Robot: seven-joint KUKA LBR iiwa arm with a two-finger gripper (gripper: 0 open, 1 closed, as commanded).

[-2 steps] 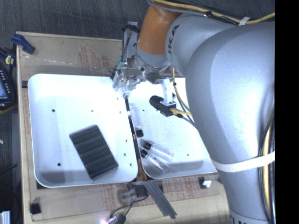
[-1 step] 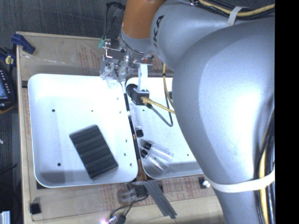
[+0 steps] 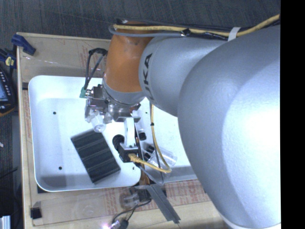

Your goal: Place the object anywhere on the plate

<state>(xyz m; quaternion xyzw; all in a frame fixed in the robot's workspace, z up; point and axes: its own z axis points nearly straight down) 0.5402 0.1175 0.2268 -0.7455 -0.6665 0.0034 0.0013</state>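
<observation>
— Fingers: clenched or released?
— Cannot tell. Black ribbed rectangular block lies flat in the shallow white bin, at their 6 o'clock, long axis 11-to-5. Grey arm reads "KA".

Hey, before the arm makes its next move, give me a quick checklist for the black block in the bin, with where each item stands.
1. The block lies flat on the floor of the bin: ok.
2. The hand holds the block: not ok; the block looks to rest on the floor.
3. Hand centred over the block: not ok; it sits by the block's far end.
4. Hand touching the block: cannot tell.
5. Drop spot in sight: cannot tell; the arm covers the right of the bench.
</observation>
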